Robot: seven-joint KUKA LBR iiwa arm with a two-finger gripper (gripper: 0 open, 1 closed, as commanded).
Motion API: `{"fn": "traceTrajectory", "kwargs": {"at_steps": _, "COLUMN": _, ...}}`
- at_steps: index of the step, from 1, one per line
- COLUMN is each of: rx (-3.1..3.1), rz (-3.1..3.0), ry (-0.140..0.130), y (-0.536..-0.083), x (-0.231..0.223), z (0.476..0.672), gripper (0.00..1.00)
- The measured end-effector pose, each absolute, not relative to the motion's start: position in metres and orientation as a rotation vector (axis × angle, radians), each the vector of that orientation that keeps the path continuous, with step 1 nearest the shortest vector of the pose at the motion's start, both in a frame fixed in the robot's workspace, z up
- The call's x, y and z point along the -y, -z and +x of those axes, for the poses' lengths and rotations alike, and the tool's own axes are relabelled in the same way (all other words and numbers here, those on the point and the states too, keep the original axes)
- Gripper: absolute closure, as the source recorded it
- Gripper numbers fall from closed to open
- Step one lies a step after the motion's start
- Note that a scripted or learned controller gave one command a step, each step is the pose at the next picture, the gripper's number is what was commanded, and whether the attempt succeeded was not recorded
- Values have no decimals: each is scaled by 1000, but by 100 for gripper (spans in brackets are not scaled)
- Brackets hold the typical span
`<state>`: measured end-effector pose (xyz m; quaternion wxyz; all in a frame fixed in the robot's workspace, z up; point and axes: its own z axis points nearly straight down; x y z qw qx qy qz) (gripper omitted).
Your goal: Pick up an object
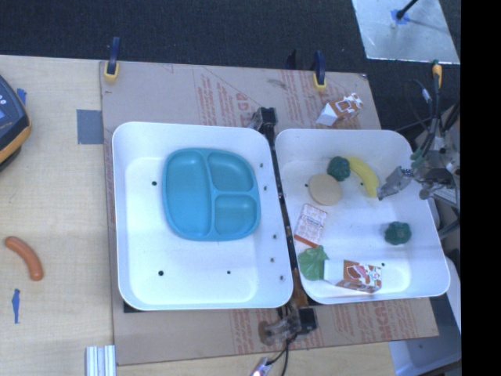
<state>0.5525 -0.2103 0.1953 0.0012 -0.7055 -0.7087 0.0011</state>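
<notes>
Two shallow white bins sit side by side on a printed cardboard sheet (235, 92) on the tabletop (55, 210), the sheet held at its far edge by two blue-and-yellow clamps (113, 59); its red lettering is too small to read. The left bin (133, 210) holds one item, a blue divided plate (211, 193) with three compartments, lying toward the bin's far side. The right bin (427, 272) holds seven: one yellow banana (364, 175) near the far right corner, one dark green broccoli piece (338, 168) just beside it, one tan round disc (324, 189) touching that piece, a second dark green broccoli piece (398, 233) near the right edge, one white packet with red print (311, 224) by the left wall, one light green leafy piece (312, 262) and one red-and-white packet (360, 275) along the near edge. Neither packet's print is legible. The robot's hand (389, 185) reaches over the right bin's right edge, its tips close beside the banana's near end; whether its fingers are spread or pressed together cannot be told, and nothing shows between them. One more small red-and-white packet (340, 109) lies on the cardboard beyond the right bin. One orange sausage (25, 258) lies near the tabletop's left edge, a dark device (12, 124) at the far left.
</notes>
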Motion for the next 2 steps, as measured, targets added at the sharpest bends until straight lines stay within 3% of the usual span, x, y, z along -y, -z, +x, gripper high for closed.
{"fn": "traceTrajectory", "kwargs": {"at_steps": 1, "rx": 2226, "rz": -2213, "ry": -4, "y": -91, "x": 212, "z": 478, "gripper": 0}}
{"fn": "traceTrajectory", "kwargs": {"at_steps": 2, "rx": 2229, "rz": -2212, "ry": -3, "y": -92, "x": 172, "z": 539, "gripper": 0}}
